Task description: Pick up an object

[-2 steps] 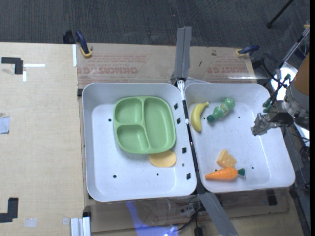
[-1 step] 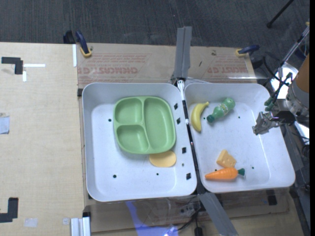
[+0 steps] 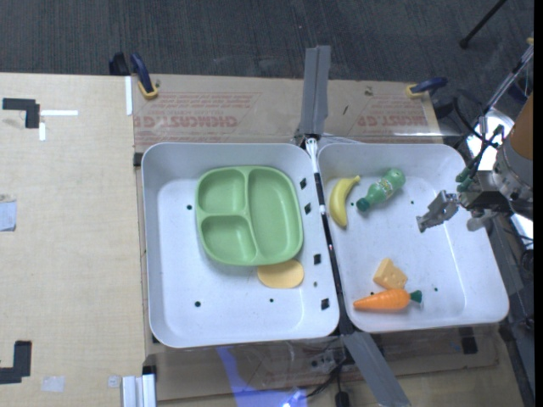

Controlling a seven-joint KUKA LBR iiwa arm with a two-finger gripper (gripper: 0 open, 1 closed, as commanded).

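end effector (image 3: 436, 210) hovers over right bin (image 3: 475, 253), near bottle (image 3: 380, 189).

The hand (image 3: 434, 213) is small, made of dull grey metal with thin angular parts. Behind it sits a pale grey wrist block. Dark cables run along it

The grey KUKA arm (image 3: 519, 155) reaches in from the right edge of the view, its wrist low over the right side of the surface. Its metal 2-finger pincer (image 3: 434, 211) points left and slightly down, near the right rim. The fingers look slightly parted, with nothing visible between them.
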